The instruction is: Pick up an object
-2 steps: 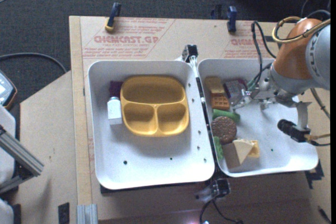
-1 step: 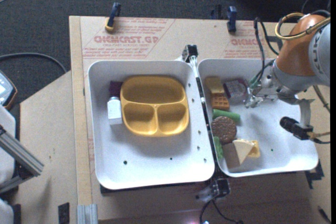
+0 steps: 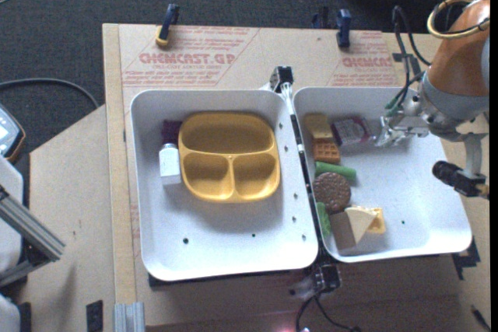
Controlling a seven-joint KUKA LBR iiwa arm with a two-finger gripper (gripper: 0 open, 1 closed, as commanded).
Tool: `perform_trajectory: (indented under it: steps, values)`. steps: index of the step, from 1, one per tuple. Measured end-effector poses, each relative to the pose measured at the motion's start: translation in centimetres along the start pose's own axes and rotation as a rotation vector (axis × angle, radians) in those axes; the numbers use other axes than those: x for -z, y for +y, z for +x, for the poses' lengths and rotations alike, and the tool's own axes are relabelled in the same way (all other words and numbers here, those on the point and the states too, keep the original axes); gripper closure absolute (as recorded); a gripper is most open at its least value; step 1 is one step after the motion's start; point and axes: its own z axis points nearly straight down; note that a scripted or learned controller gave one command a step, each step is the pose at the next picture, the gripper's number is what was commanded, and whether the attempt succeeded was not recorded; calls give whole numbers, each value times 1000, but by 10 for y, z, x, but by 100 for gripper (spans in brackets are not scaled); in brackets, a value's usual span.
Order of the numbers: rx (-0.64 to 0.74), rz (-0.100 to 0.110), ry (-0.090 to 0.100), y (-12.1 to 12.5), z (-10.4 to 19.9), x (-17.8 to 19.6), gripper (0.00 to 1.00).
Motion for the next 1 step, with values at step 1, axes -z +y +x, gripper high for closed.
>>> perform_trajectory:
  steps: [1]
  values:
    - [0,-1,0,-3,0,63,100]
